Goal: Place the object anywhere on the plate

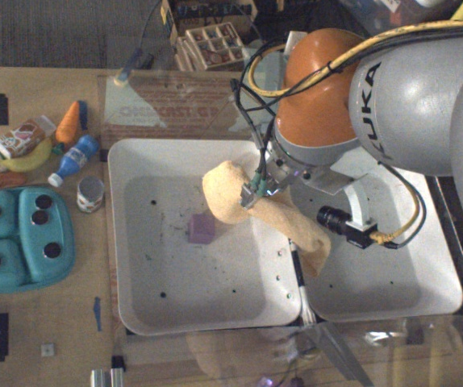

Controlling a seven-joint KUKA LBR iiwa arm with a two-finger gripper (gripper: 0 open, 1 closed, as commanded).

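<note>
Overhead, the grey arm's hand [254, 193] hangs at the seam between the two white bins [135, 216], seemingly on a yellowish cloth [230, 190] draped across both, its grip impossible to judge, with a small purple block [202, 228] lying nearby.

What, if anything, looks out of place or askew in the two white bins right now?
The tan cloth is draped across the divider between the left bin and right bin, lying partly in each. A small purple block sits alone in the left bin. No plate is visible in either bin.
</note>
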